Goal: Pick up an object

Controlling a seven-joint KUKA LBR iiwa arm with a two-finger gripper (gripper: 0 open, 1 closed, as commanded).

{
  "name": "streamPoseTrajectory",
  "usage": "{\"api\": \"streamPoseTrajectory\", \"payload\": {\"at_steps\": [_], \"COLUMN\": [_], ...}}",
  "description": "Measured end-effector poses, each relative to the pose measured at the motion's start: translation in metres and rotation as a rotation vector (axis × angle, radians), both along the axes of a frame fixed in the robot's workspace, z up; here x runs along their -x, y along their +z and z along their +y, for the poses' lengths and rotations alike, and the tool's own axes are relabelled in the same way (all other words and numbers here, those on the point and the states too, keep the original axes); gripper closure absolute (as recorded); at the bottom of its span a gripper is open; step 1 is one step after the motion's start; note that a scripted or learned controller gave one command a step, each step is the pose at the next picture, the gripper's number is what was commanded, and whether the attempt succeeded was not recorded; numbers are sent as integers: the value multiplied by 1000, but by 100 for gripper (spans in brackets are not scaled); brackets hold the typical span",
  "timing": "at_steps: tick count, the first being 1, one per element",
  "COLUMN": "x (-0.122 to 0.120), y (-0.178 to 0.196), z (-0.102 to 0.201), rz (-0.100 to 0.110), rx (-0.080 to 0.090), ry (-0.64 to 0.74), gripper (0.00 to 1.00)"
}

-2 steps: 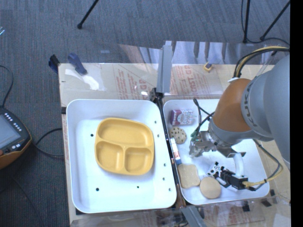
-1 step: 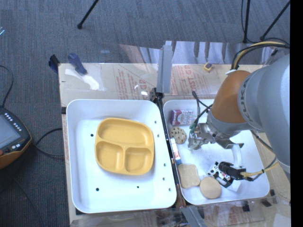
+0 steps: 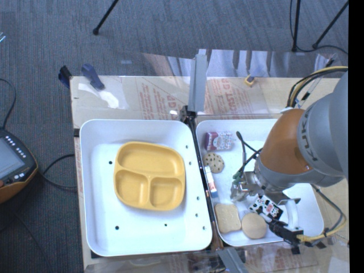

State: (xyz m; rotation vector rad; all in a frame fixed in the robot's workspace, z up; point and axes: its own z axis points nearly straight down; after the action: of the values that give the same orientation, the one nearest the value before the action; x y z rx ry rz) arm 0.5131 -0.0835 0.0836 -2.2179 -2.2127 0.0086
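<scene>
The round cookie (image 3: 214, 162), toast slice (image 3: 227, 217) and round cracker (image 3: 254, 226) all lie in the right bin (image 3: 250, 124), none lifted. The claw (image 3: 243, 187) hangs low among them; its state cannot be told, so the pick is not yet done.

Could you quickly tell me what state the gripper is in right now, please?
Gripper: low in the right bin, beside the cookie and the bread slice; open or closed cannot be told from this camera view.
</scene>
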Motion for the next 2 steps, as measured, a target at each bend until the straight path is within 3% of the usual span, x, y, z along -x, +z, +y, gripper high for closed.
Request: {"api": "streamPoseTrajectory", "payload": {"at_steps": [1, 2], "x": [36, 36], "y": [0, 1], "z": [3, 1], "rz": [-1, -2], "rx": [-1, -1], "ry": [0, 0], "gripper": [100, 100]}}
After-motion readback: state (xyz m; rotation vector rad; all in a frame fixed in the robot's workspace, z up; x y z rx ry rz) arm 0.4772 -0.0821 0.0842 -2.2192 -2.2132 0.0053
